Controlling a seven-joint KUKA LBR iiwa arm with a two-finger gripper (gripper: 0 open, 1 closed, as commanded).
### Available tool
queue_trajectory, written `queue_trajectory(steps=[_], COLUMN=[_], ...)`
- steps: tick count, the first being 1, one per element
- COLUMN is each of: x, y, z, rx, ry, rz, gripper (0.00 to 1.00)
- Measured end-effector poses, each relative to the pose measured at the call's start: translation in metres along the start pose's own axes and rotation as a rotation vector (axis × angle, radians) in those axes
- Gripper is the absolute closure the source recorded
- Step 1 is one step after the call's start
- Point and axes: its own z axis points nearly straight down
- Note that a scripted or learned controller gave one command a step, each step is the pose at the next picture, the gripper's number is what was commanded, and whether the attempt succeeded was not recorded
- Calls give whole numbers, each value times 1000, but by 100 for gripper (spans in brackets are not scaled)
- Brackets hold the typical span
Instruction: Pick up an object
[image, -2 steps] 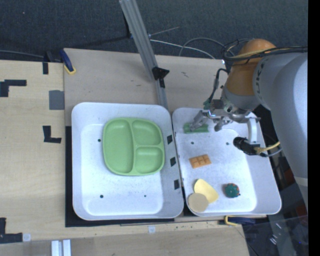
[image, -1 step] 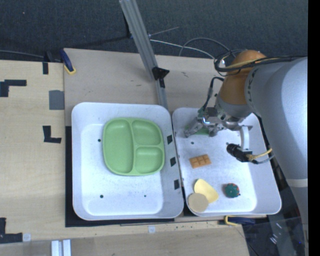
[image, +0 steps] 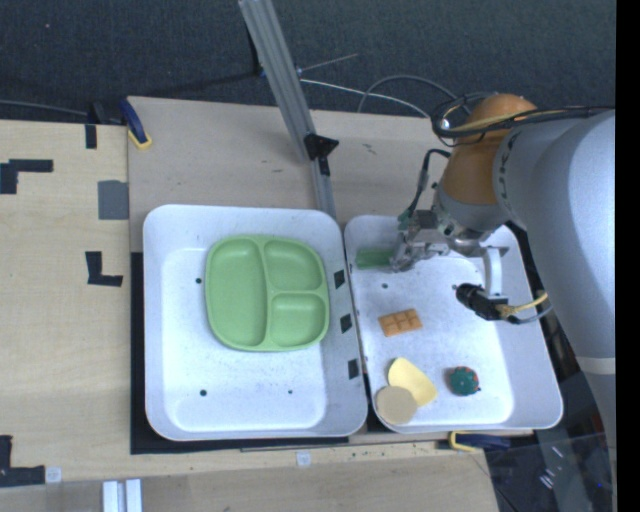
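Observation:
My gripper (image: 404, 256) is low at the back left corner of the right bin (image: 520, 395), right beside a small green object (image: 369, 257) that lies against the bin's wall. An orange waffle-like piece (image: 400, 322) lies in the middle of that bin. Near its front edge sit a pale yellow wedge (image: 415, 380), a tan round disc (image: 396, 405) touching the wedge, and a small green-and-red round toy (image: 462, 380).
The left bin (image: 180, 400) holds a green divided plate (image: 267, 292). A grey metal pole (image: 290, 90) slants across the bench behind the bins. The arm's grey body (image: 570, 220) and orange band (image: 480, 150) cover the right bin's back right part. A black cable connector (image: 478, 300) hangs over that bin.

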Motion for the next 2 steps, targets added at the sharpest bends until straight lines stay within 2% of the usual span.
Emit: queue_trajectory(steps=[2], x=[3], y=[0], z=[-85], rx=[-6], ry=[0], rz=[2], gripper=[100])
